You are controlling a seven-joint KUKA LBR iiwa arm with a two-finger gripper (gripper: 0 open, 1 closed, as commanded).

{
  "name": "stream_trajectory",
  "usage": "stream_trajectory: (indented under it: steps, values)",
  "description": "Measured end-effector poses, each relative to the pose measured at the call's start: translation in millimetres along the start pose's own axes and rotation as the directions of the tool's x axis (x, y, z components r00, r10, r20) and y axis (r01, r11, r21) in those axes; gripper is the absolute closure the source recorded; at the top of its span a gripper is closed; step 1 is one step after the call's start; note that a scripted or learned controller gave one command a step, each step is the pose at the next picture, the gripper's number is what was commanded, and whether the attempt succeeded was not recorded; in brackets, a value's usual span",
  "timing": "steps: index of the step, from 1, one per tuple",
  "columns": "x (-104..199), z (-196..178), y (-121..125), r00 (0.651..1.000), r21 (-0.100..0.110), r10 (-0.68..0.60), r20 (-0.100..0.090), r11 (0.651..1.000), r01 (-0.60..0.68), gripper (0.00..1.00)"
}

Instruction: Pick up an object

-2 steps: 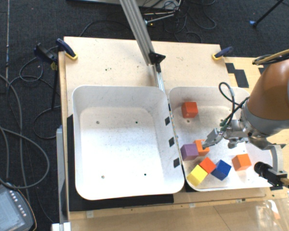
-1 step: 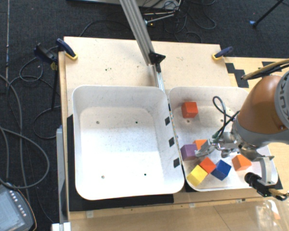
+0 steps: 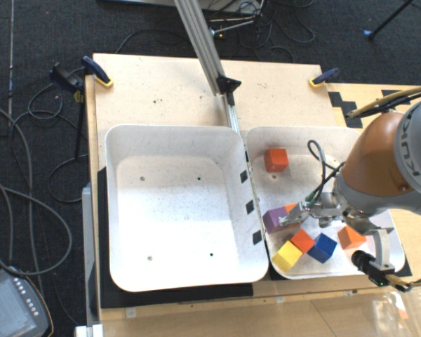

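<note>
The right bin (image 3: 316, 135) holds several blocks. An orange cube (image 3: 276, 159) sits alone near its far left side. A purple block (image 3: 273, 220) lies by the bin's left wall, with a small orange block (image 3: 291, 208) just behind it. My gripper (image 3: 296, 216) reaches in from the right, low over the bin, its tip right beside the purple block and the small orange block. Nearer the front lie a red-orange block (image 3: 302, 241), a yellow block (image 3: 288, 256), a blue block (image 3: 324, 247) and another orange block (image 3: 351, 237).
The left bin (image 3: 119, 188) stands beside the right one, and their walls meet at the middle. A metal pole (image 3: 200, 37) slants over the bench's far side. Clamps (image 3: 98, 72) grip the far corners. The grey and orange arm (image 3: 382, 170) covers the right bin's right side.
</note>
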State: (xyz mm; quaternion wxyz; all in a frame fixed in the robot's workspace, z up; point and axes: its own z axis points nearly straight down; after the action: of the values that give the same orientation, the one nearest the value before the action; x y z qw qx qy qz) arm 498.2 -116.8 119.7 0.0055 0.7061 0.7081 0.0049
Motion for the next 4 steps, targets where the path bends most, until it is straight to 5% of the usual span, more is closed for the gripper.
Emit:
stream_trajectory:
  steps: [1,4]
  values:
    - [0.8,-8.0,0.5,1.000,0.000,0.002,-0.002,1.000,-0.002,1.00]
    - [-0.9,-173.6,15.9,1.000,0.009,-0.001,0.001,1.000,0.001,1.00]
